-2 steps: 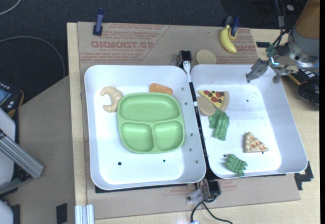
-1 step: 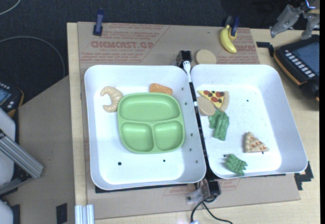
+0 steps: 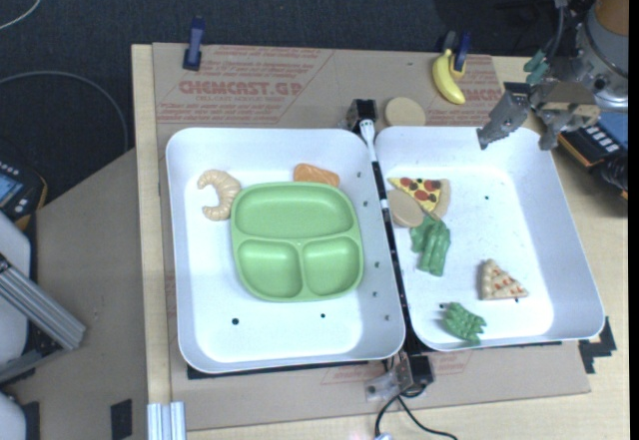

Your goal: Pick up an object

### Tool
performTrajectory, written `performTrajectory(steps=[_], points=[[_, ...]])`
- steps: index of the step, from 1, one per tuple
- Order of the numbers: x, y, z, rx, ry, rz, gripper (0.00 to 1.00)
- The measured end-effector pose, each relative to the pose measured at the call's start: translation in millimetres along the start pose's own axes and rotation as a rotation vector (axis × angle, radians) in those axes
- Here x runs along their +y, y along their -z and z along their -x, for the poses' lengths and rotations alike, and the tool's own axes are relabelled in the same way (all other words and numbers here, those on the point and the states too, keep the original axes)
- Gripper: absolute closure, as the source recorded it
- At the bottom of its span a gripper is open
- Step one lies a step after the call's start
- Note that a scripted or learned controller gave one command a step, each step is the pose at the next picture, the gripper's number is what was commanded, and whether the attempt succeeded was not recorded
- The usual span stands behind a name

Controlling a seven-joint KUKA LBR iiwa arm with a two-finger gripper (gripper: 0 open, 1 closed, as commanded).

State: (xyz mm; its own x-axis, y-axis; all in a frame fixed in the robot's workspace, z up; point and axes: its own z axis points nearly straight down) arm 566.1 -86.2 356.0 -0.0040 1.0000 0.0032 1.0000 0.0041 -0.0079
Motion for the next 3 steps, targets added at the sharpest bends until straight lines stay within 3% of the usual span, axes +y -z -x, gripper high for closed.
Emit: performTrajectory(steps=[1,2,3], points=[[-64.4,-59.8,-50.0,0.000,0.000,-0.002,0.00],[-61.3,-46.0,-47.2,-0.004,-0.004,0.011,1.00],[-87.4,-89.1,-122.1,0.000,0.004,0.000,1.00]])
